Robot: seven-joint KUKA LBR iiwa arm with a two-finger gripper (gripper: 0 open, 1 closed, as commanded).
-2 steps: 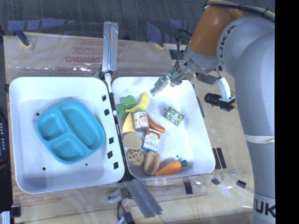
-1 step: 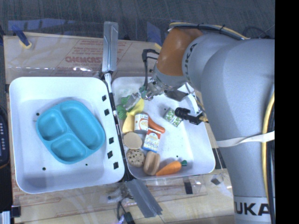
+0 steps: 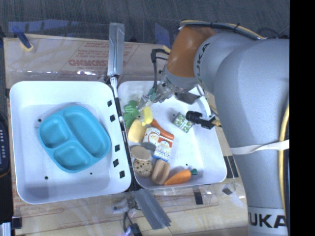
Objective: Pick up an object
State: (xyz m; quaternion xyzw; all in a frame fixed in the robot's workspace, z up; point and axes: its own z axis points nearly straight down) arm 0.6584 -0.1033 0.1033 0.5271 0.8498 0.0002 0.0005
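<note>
- My pincer hangs low over the far left part of the right bin, near the wall shared with the left bin. From this angle I cannot tell whether it is apart or together, and I see nothing clearly caught in it.
- Just below its tip lies a small yellow toy piece, with a green leafy toy beside it against the dividing wall. These are the nearest things to pick.
- Further toward the near edge lies a pale yellow fruit, touching an orange stick that lies at a slant.
- A small printed carton lies under that stick, near the middle of the bin.
- A little green box lies apart to the right, on bare bin floor.
- Along the near wall are a round tan cup, a chip cookie, a bread roll and a carrot, packed close.
- My grey arm covers the right side of this bin.
- The left bin holds a blue divided plate, well apart from my pincer.
</note>
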